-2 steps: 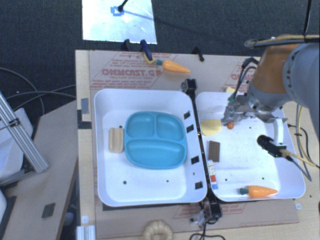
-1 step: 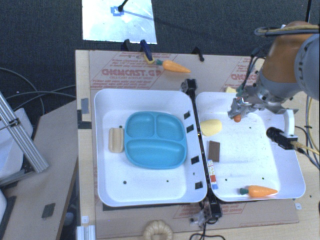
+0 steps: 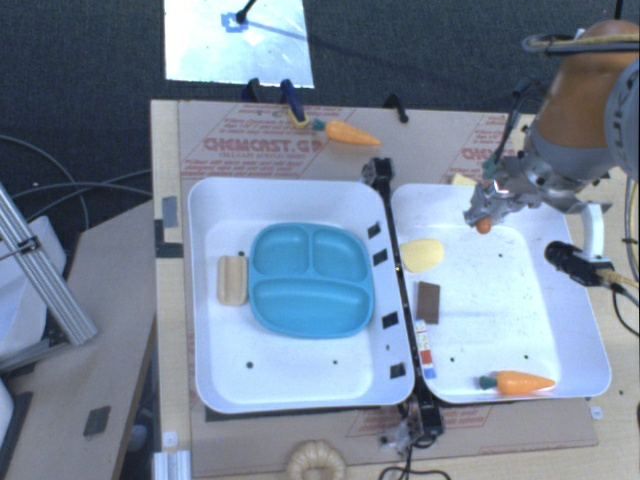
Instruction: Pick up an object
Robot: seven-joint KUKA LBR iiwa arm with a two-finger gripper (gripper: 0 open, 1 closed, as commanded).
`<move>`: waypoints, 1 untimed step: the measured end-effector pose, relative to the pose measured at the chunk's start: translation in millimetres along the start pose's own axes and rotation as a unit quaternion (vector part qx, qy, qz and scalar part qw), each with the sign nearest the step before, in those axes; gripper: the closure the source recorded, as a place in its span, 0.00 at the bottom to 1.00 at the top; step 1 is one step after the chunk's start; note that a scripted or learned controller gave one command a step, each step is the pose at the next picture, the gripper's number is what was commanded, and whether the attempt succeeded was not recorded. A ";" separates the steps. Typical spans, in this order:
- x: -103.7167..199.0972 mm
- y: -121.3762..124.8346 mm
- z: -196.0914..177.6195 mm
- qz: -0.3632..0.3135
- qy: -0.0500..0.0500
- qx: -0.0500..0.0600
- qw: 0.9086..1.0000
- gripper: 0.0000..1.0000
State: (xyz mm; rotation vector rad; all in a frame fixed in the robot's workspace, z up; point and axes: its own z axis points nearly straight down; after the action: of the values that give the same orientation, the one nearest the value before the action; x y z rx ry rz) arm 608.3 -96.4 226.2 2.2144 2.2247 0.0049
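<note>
Bench holding: two shallow white bins, side by side. Left bin [image 3: 210, 368]: one blue divided plate [image 3: 308, 278], three compartments, lying near the centre; one tan block [image 3: 232, 280] just beside the plate's left edge. Right bin [image 3: 560, 348]: one pale yellow rounded piece [image 3: 421, 255] near the dividing wall; one small brown block [image 3: 428, 301] just below it; one toy carrot [image 3: 516, 382] with green stub, lying along the near wall; one flat yellow piece [image 3: 462, 180] at the far wall, partly hidden. Gripper [image 3: 485, 220]: poised over the far part of the right bin, fingers closed on a small orange object [image 3: 483, 227], which shows at their tips, held above the bin floor. Outside the bins: a second toy carrot [image 3: 348, 133] on the brown board [image 3: 240, 143] behind the left bin; a beige ring [image 3: 318, 461] at the bench's near edge.
</note>
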 end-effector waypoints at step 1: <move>48.1 22.4 8.3 -0.002 0.000 0.000 1.000 1.00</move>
State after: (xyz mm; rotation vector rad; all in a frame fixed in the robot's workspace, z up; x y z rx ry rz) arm 630.5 -48.2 217.9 2.2098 2.2289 0.0051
